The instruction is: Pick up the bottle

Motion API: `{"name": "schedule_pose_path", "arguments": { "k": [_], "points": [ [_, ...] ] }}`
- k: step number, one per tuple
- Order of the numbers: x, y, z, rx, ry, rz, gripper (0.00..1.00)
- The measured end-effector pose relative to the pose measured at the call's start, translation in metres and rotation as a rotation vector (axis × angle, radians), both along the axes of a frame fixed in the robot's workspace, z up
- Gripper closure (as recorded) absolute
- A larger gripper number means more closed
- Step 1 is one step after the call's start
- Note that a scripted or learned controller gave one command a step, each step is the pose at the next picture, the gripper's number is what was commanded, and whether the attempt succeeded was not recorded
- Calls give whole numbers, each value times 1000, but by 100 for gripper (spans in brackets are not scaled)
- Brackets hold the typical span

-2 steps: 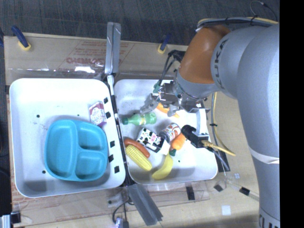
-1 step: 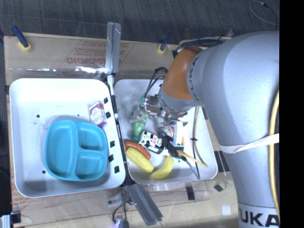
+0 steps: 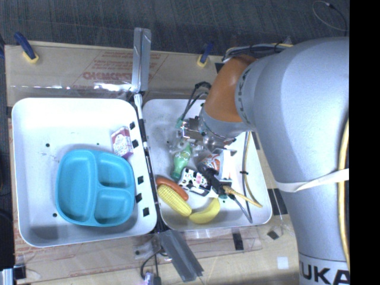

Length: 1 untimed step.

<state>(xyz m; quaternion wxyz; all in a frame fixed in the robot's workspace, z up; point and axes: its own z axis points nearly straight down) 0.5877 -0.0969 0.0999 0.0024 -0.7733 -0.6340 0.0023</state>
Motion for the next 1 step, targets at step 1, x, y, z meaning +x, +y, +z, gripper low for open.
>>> {"name": "schedule_pose_path", "arguments": {
  "k": [1],
  "points": [
    [-41,52,142,0,-4,71,100]
  ]
}}
